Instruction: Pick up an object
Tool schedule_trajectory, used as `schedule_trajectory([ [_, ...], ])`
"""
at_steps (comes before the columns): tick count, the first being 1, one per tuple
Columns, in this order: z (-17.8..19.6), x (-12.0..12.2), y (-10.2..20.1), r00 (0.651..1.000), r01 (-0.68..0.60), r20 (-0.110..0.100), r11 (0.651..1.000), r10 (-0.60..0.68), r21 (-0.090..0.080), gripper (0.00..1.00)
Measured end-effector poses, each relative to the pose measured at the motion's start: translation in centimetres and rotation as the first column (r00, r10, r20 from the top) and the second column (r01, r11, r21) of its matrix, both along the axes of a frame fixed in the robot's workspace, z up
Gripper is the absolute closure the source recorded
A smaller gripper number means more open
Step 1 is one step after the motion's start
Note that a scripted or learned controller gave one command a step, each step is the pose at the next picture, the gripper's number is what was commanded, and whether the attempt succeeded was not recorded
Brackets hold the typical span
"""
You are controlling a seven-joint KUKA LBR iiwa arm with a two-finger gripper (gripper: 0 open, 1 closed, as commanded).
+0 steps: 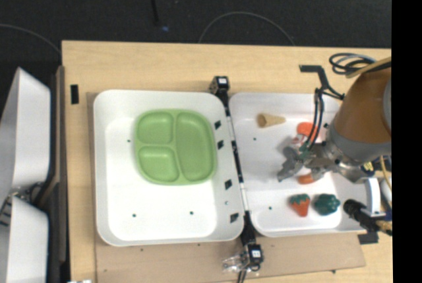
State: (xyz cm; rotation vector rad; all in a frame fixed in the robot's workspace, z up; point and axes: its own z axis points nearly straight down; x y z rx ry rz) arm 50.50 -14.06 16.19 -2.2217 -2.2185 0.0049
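In the right bin (264, 209) lie a tan cone (270, 120), an orange piece (304, 129), a second orange piece (306, 178), a red strawberry-like toy (301, 204) and a dark green toy (326, 204). My gripper (288, 163) hangs low over the middle of this bin, between the two orange pieces and just left of them. Its two grey fingers (291, 152) stand apart, open, with bare bin floor between them. The arm's wrist covers part of the lower orange piece.
The left bin (112, 209) holds a light green divided plate (177, 145). A black-clipped divider (232, 163) separates the bins. Cables (349, 64) lie on the bench at the back right. The arm's orange band (366, 107) looms over the right bin's far side.
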Motion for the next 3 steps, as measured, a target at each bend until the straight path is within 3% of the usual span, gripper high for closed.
schedule_trajectory([
  [1,1.4,0.2,0.0,1.000,0.003,0.008,1.000,-0.003,0.000,1.00],
  [3,12.4,0.4,0.0,1.000,-0.005,0.011,1.000,0.005,-0.001,1.00],
])
